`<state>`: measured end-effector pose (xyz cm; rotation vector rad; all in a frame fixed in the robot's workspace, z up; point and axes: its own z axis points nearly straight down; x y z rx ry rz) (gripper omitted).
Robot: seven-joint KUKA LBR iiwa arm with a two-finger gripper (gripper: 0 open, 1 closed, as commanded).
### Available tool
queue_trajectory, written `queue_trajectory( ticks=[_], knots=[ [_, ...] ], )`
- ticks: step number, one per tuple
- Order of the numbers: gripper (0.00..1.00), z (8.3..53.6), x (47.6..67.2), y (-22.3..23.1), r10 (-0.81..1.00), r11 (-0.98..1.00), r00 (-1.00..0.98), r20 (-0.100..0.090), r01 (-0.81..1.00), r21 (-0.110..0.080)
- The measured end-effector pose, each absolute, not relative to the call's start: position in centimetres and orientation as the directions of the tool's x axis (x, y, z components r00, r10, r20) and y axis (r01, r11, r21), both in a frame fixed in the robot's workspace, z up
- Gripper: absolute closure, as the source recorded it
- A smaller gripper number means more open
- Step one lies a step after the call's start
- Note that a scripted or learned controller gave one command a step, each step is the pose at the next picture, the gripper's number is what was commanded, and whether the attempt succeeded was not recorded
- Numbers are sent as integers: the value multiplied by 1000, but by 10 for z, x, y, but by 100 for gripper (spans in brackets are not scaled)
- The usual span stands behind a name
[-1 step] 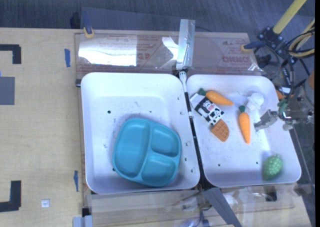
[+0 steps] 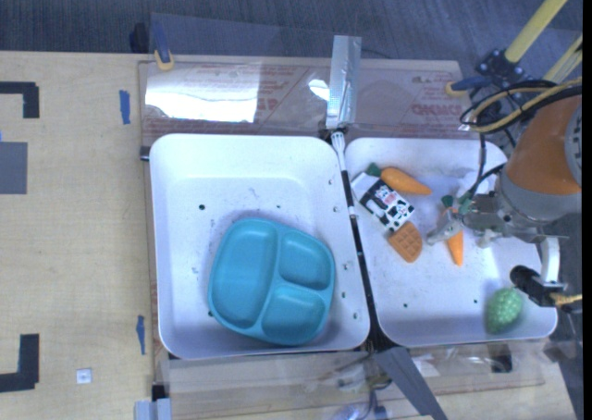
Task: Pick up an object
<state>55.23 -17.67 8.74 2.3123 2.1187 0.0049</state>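
Reaching in from the right, the hand pinches a small carrot.

Light wood bench carries two white bins: left bin directly beside right bin, touching along one edge.

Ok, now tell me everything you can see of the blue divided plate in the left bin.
The light blue, rounded-square plastic divided plate lies flat and right way up in the left shallow white bin, toward its near half and a little right of centre. Raised ridges split it into three compartments: one long section down its left side and two smaller ones on its right. It looks smooth and slightly glossy, and sits turned at a slight angle to the bin's walls. It rests on the bin floor, with its lower edge close to the near wall.
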Motion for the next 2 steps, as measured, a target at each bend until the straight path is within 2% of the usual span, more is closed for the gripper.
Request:
queue_trajectory(
  ticks=[1, 2],
  knots=[
    [100, 98, 553, -177, 996, -89, 89, -1, 996, 9],
    [100, 235, 624, -151, 1000, 25, -25, -2, 1000, 10]
  ],
)
